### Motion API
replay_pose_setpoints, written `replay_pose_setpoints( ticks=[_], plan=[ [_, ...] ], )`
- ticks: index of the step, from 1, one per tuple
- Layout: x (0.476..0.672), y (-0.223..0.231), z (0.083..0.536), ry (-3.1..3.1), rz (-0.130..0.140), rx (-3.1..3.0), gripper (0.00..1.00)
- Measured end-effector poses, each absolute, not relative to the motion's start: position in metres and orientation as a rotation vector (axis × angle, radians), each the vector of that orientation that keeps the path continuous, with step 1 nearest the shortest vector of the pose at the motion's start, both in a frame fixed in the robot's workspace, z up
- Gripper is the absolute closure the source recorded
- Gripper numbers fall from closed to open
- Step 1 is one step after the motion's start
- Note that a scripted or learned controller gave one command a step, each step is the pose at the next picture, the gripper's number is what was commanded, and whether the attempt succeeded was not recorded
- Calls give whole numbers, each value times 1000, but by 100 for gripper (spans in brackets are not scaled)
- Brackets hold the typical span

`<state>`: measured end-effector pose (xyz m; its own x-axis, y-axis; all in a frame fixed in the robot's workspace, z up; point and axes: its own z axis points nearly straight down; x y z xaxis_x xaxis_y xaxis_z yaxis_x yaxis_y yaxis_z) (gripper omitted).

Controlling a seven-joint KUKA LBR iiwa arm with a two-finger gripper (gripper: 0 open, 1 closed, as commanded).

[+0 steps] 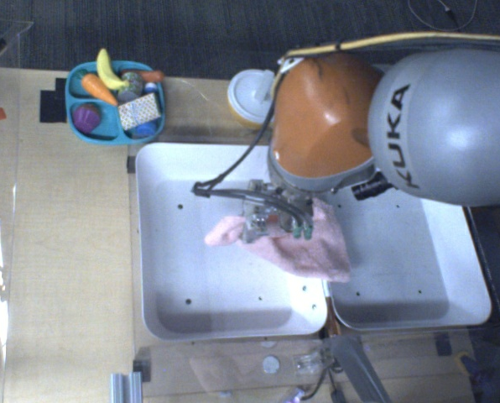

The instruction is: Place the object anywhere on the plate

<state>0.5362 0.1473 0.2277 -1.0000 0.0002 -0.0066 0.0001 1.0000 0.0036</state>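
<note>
1. Over the left bin (162,250), the gripper (271,221) sits low on a pink cloth (304,250); how wide its jaws stand, and whether they pinch any fabric, I cannot tell.
2. The cloth drapes across the divide between the 2 bins, probably limp and dragging.
3. A blue plate (80,133) of toy food waits well apart, beyond the bins.

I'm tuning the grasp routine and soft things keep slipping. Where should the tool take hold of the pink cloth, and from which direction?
Probably from straight above, pinching a raised fold. The pink cloth lies crumpled and mostly flat across the ridge where the two white bins meet, so it offers no edge for a side approach. The bunched wrinkles near its middle, just under the tool, look thicker than the thin tail reaching left.
</note>
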Motion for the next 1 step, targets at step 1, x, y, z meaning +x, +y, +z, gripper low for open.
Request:
replay_pose_setpoints(
  ticks=[1],
  plan=[
    [536,147,228,3134,6,1,0]
  ],
)
